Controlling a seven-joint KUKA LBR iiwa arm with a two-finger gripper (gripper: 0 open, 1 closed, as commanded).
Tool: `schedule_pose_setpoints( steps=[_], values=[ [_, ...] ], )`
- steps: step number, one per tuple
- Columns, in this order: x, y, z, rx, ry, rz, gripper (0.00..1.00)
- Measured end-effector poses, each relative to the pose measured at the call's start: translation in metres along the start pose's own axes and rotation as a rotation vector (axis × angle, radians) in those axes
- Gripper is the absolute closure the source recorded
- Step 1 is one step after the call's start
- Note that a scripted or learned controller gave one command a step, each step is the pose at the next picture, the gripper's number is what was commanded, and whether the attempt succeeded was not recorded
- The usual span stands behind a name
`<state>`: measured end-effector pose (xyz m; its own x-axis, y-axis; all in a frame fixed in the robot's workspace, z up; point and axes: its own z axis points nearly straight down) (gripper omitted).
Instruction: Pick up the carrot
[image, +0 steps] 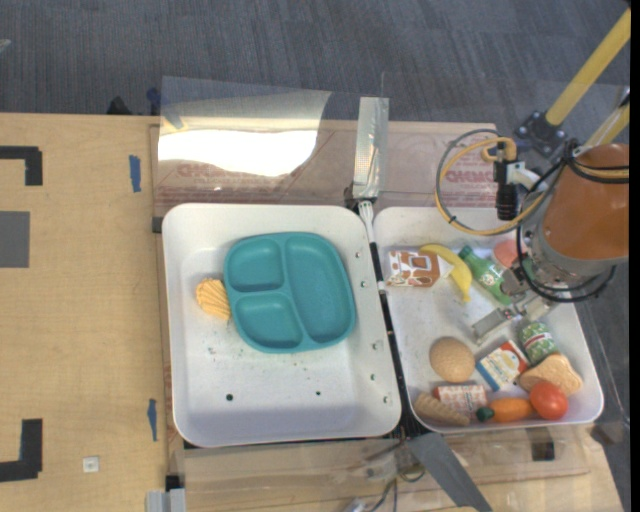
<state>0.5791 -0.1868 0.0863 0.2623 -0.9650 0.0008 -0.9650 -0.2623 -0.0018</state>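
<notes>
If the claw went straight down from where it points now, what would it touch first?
Probably bare floor of the right bin, between the banana and a small can. The claw is well short of the carrot. Depth is hard to judge from this view.

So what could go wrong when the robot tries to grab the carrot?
1. The carrot lies squeezed between the tomato and a wrapped hot dog, so the tool might bump or grab one of them instead.
2. The carrot sits close to the right bin's near wall, so the tool could hit that wall coming down.
3. The tool hangs above the middle of the pile, so it may knock the small carton on the way.
</notes>
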Motion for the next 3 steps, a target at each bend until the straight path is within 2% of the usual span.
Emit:
schedule_pose_setpoints(
  steps=[1, 2, 3],
  values=[
    [-0.089, 0.025, -0.001, 0.002, -0.003, -0.161, 0.0],
    [-0.037, 0.089, -0.002, 0.012, 0.005, -0.302, 0.0],
    [-0.041, 0.081, -0.014, 0.028, 0.006, -0.31, 1.0]
  ],
)
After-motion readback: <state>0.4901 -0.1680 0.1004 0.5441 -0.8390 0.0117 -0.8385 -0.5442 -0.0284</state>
